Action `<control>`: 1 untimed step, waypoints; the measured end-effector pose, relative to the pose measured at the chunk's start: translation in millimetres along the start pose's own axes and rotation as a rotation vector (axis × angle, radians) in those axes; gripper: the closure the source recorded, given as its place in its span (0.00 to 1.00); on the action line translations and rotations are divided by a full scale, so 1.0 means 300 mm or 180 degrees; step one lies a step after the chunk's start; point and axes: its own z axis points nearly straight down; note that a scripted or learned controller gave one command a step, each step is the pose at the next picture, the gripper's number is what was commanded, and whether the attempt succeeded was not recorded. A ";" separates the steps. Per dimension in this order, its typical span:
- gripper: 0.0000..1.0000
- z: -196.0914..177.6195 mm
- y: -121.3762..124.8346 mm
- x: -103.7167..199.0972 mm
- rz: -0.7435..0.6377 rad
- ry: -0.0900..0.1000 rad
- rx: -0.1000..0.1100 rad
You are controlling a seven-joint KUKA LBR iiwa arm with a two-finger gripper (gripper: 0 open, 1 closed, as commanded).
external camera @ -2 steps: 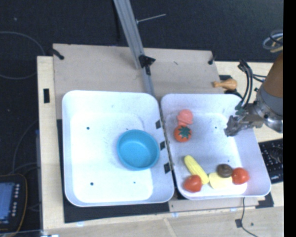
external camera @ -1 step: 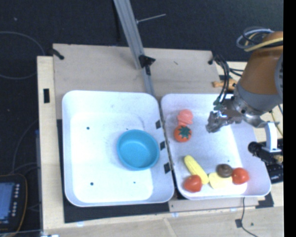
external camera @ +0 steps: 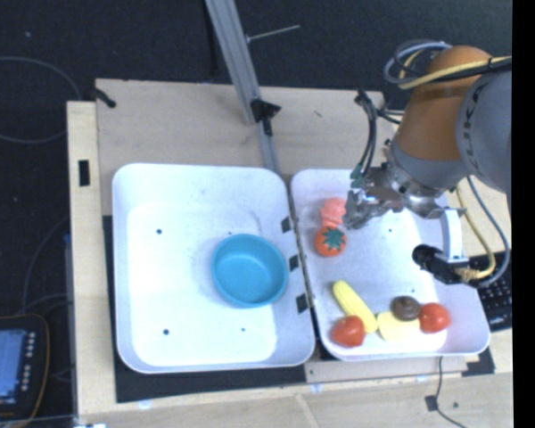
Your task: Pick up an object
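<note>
My gripper (external camera: 355,216) hangs low over the back left part of the right bin (external camera: 385,261). Just to its left lie a pink object (external camera: 333,209) and an orange-red strawberry with a green top (external camera: 331,241). The gripper tips sit right beside the pink object, touching or nearly touching it. Further forward in the same bin lie a yellow banana (external camera: 353,302), a red tomato (external camera: 348,331), a pale yellow piece (external camera: 394,326), a brown object (external camera: 406,308) and another red tomato (external camera: 434,317). A blue bowl (external camera: 249,270) sits in the left bin (external camera: 160,239).
A grey metal pole (external camera: 236,61) slants across the bench behind the bins. Black cables and a connector (external camera: 441,264) hang from the arm over the right bin's right side. A keyboard corner (external camera: 499,297) lies at the right.
</note>
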 end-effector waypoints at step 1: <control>1.00 -0.048 0.081 0.173 -0.0004 0.0008 0.0000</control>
